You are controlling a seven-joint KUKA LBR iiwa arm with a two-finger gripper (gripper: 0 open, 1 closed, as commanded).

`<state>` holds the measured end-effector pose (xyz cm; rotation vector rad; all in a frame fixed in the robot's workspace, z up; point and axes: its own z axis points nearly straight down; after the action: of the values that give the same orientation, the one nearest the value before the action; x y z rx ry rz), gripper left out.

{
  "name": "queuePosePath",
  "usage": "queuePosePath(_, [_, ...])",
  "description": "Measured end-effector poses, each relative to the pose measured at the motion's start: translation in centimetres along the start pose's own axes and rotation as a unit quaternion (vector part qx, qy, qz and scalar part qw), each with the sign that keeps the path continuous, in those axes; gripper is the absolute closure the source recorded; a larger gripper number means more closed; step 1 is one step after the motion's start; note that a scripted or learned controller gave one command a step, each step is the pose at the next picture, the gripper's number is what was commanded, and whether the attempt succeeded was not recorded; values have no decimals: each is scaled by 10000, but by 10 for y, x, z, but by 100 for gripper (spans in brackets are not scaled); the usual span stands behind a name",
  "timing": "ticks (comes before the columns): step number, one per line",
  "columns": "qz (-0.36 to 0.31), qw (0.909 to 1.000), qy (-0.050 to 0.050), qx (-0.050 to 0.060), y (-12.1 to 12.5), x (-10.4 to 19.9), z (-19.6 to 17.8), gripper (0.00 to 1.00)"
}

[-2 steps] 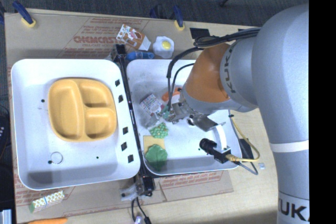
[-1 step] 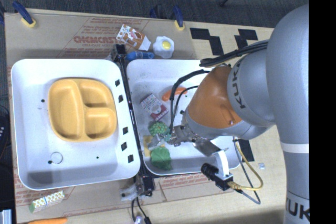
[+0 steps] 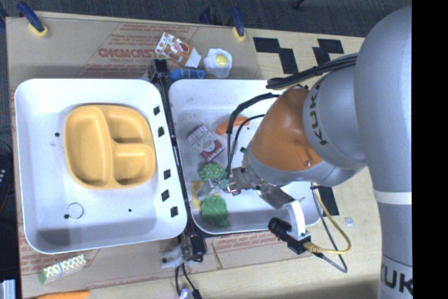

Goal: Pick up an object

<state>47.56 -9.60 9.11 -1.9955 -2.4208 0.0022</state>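
The right bin holds several small objects. A green block lies near its front edge, and a leafy green piece sits above it. A red and white packet and an orange piece lie further back. A small yellow piece rests by the left wall. My gripper is low in this bin, just right of the leafy green piece, under the orange wrist band. The arm hides whatever lies beneath it.
The left bin holds a yellow divided tray. Behind the bins lie a printed packet, a yellow and white object and a blue item. A striped packet lies at the front left. Cables trail at the front right.
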Motion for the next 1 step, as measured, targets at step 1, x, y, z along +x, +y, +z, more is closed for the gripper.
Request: queuePosePath(1, [1337, 9910, -5, -7, 0, -1, 0, 0])
